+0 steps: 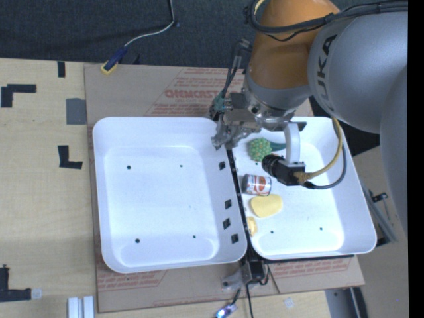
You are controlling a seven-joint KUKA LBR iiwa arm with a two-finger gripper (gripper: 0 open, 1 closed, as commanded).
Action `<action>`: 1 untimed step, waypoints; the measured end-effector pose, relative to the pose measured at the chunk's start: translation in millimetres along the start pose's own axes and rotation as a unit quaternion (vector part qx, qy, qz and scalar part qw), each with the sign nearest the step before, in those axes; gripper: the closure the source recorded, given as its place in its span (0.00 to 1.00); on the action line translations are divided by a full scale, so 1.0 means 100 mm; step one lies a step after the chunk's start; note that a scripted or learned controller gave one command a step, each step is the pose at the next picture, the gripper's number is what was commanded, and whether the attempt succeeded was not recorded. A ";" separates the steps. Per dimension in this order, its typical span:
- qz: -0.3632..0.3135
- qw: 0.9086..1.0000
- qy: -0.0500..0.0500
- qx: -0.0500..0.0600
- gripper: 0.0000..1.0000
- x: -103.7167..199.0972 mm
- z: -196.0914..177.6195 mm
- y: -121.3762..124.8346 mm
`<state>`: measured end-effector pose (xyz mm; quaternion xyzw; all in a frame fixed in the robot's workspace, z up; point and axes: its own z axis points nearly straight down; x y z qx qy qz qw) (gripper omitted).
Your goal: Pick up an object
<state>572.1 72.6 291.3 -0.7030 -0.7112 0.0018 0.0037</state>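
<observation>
— Objects in the right bin, going left to right?
— Small can, yellow piece just below it, green bumpy ball above, all near the divider.
— Gripper?
— At the divider's far end, beside the ball; open or closed, I cannot tell.

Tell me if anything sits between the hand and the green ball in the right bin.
Nothing visible does. The hand hovers at the bin's upper left corner, and the green ball lies just beside it, with the can and yellow piece farther down.
</observation>
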 end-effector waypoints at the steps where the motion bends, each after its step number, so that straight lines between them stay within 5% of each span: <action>1: 0.004 1.000 -0.002 0.001 1.00 0.39 0.97 0.42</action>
